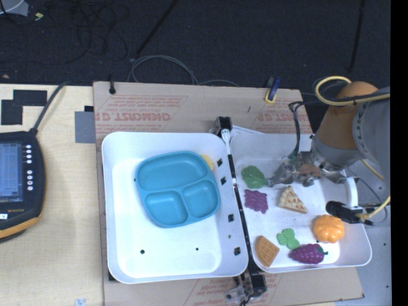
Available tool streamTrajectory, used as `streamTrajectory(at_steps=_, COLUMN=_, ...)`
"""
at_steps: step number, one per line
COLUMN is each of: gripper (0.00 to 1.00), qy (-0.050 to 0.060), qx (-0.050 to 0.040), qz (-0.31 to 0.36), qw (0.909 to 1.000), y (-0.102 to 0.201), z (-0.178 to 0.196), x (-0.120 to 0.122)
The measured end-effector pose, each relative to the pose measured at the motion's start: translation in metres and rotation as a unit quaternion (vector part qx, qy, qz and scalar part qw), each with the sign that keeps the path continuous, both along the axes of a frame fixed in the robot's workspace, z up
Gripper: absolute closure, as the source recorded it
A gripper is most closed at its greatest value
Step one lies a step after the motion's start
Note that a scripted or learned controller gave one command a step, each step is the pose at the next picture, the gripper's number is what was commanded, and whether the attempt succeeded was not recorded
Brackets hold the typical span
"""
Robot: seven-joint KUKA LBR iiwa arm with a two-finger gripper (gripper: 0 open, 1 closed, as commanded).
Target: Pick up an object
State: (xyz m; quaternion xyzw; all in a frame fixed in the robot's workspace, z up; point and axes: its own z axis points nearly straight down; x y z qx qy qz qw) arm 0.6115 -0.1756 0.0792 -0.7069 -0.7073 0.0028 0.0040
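Near edge of right bin (pixel 363 257): purple grape bunch (pixel 308 254), long axis roughly left-right, stem end toward the right. Just left of it, a small green leafy piece (pixel 288 238) and a tan waffle (pixel 266 250) set as a diamond. Orange pumpkin-like toy (pixel 328 228) sits at the right side, beside a black part of the arm.

Mid bin: waffle wedge (pixel 292 200), point toward the far side, wide edge toward the near right. Flat purple piece (pixel 256 201) to its left; green leaf piece (pixel 254 176) just beyond that.

Pincer (pixel 294 174) is low over the far half of the right bin, just beyond the waffle wedge and right of the green leaf piece. Cannot tell whether it is spread or closed; nothing is visibly held in it.

Left bin (pixel 121 234): blue divided plate (pixel 177 188), three compartments, with a bit of yellow at its far right edge.

Cardboard sheet (pixel 166 110) under the bins carries red printing, upside down and not legible. Far left on the worktop (pixel 57 247): a handheld control pendant (pixel 16 180) with a lit screen, text too small to read.
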Motion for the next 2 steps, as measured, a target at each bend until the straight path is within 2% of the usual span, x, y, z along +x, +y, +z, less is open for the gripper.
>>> streamTrajectory(at_steps=1, gripper=0.00, qy=-0.007, qx=-0.0028, qz=0.000, qw=1.0000, y=-0.039, z=0.100, x=0.022)
streamTrajectory(at_steps=2, gripper=0.00, qy=-0.002, qx=0.0003, qz=0.002, qw=1.0000, y=0.008, z=0.002, x=0.033)
